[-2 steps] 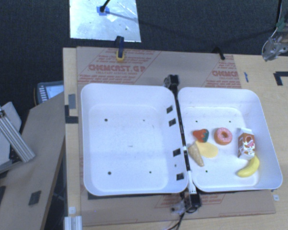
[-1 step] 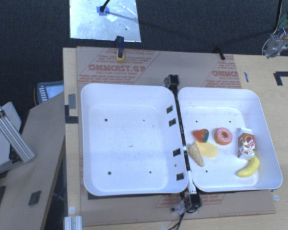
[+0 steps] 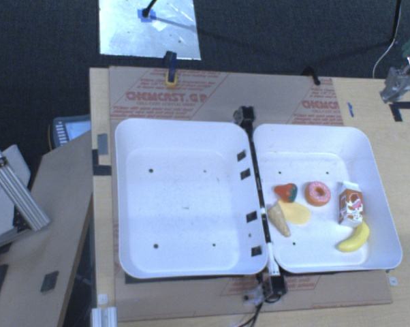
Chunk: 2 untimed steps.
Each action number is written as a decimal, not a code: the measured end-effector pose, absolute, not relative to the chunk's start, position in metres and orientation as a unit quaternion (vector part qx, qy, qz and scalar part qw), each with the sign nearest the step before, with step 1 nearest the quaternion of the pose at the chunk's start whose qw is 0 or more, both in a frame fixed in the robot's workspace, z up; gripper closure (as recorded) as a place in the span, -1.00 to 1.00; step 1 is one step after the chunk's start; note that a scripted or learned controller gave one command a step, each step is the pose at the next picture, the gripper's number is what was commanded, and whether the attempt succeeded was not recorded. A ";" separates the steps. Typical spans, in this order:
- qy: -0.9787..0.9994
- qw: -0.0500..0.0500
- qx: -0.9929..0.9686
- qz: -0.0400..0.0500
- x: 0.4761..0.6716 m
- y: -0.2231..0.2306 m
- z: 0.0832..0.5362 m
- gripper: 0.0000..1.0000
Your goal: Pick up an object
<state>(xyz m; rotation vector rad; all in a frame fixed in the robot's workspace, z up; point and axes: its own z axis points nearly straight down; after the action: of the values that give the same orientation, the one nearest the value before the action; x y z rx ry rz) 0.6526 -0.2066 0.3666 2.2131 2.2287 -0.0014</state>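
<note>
**Lying in the right bin: six small toy foods**

Two shallow white bins of smooth moulded plastic are set side by side on brown printed cardboard. In the right bin (image 3: 368, 148) are grouped a curved yellow banana (image 3: 354, 238), a small boxy carton (image 3: 351, 205), a pink ringed doughnut (image 3: 318, 193), a red strawberry (image 3: 285, 192), a flat yellow disc (image 3: 297, 213) and a tan cone (image 3: 279, 219). The cone is seen touching the disc. At the far right edge a grey metal gripper (image 3: 400, 86) is partly seen; whether it is released or clenched cannot be told.
</note>
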 end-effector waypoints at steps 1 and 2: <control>0.711 0.003 0.703 0.001 0.654 -0.206 0.378 1.00; 0.711 0.002 0.703 0.000 0.654 -0.206 0.378 -1.00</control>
<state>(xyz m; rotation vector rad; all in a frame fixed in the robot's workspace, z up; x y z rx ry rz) 0.6535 -0.2061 0.3780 2.2056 2.2304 0.0014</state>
